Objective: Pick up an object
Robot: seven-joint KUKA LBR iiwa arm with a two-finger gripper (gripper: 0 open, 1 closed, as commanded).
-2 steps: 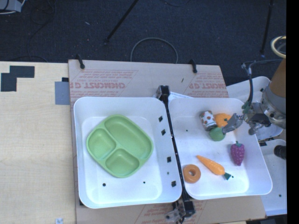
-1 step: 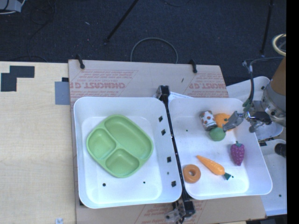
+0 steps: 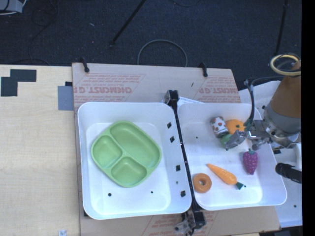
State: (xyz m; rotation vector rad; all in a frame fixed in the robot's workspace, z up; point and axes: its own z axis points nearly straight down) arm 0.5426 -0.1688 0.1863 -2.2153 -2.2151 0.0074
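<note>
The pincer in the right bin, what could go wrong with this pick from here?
The pincer sits low among crowded toys: a spotted can and an orange fruit lie close together beside it, so it may nudge both and catch neither. The purple grapes lie just below it and could get knocked toward the right bin's wall.

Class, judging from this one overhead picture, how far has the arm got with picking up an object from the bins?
Done: the gripper has reached into the right bin and sits low beside the orange toy. In hand: nothing visibly; the grip itself is hard to make out. Left: closing on an item and lifting it. The carrot, purple grapes and doughnut lie on the bin floor.
</note>
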